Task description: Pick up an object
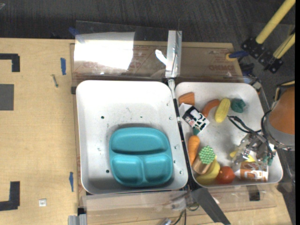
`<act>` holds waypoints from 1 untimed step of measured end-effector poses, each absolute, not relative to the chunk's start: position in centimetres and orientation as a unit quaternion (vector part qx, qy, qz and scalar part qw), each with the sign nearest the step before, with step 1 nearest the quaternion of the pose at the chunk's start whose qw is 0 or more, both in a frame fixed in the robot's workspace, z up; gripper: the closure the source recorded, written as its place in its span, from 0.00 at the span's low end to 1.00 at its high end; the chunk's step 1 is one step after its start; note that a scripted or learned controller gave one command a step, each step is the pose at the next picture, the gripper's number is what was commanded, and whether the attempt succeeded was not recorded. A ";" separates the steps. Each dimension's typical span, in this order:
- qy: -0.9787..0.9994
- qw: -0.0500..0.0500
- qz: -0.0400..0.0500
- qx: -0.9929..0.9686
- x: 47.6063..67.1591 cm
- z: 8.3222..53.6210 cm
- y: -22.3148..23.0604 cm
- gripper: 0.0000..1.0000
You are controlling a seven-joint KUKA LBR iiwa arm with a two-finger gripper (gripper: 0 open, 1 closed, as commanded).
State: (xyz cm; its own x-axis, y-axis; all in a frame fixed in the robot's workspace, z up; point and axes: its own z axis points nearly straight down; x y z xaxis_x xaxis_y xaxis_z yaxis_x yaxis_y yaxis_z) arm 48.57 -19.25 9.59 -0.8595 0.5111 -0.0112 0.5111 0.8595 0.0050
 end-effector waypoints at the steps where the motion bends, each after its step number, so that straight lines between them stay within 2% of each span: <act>1: 0.967 0.007 0.001 0.256 53.8 28.5 -14.7 1.00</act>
